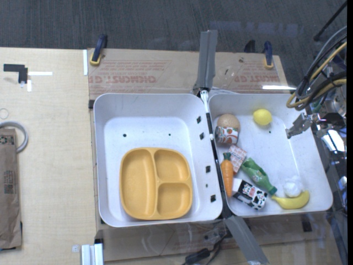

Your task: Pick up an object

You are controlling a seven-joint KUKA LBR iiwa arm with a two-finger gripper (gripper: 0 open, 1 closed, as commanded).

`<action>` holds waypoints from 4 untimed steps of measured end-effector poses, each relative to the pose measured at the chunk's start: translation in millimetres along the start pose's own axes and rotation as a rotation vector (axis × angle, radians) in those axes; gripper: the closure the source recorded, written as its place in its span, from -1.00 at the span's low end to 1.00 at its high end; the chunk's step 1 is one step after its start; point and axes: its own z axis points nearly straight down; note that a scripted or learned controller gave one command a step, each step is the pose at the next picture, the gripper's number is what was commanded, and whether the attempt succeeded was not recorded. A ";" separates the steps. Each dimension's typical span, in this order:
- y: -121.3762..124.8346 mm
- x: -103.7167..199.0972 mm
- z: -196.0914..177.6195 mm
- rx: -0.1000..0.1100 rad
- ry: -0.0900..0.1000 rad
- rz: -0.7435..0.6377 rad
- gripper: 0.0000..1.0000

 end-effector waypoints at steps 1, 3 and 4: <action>-0.1 30.5 72.6 0.000 0.000 -0.162 -1.00; 39.5 -19.9 134.2 -0.005 0.002 -0.132 1.00; 47.1 17.0 -14.0 -0.002 -0.002 -0.058 1.00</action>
